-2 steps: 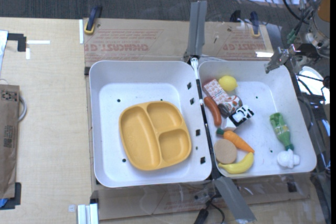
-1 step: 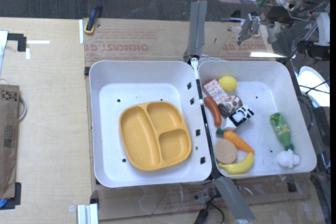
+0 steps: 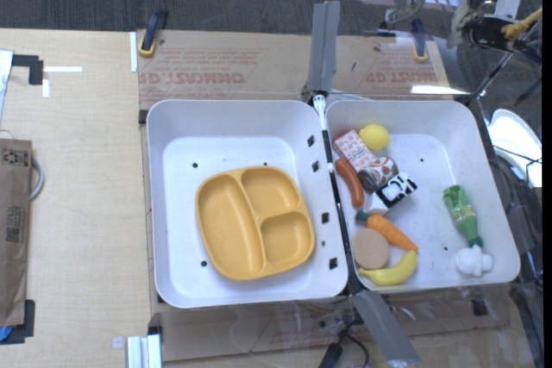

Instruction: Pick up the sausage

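One sausage (image 3: 349,182) lies in right bin (image 3: 448,127).

Left bin (image 3: 164,185): a divided plate (image 3: 254,221) in its middle.
Right bin (image 3: 470,142): sausage (image 3: 349,182) by the left wall, lemon (image 3: 373,136) behind it, carrot (image 3: 388,229) and banana (image 3: 390,271) in front, bottle (image 3: 463,215) at right.

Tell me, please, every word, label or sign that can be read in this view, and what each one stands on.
"CHEMCAST GP", red and upside down, repeated on the cardboard sheet behind the bins.
A small printed mark on the brown paper bag at the left edge: too small to read.
Print on the pink packet in the right bin: blurred, unreadable.
Black-and-white pattern on the small carton: no legible words.
Label on the green bottle: unreadable.
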Robot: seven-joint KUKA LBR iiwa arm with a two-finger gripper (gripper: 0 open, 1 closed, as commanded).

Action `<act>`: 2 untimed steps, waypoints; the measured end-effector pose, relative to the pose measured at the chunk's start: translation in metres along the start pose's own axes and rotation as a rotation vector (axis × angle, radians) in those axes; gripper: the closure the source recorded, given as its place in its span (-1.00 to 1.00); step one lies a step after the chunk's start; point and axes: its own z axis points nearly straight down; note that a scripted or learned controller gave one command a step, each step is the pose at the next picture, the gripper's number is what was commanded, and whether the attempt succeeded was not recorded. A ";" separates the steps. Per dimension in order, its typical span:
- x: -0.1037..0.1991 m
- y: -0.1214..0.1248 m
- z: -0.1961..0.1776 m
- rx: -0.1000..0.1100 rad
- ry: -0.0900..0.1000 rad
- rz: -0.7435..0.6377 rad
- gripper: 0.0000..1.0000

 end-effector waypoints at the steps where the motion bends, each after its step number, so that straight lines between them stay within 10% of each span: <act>1: 0.088 -0.048 0.001 0.002 -0.002 0.217 -1.00; 2: 0.120 -0.085 0.000 0.001 -0.002 0.100 -1.00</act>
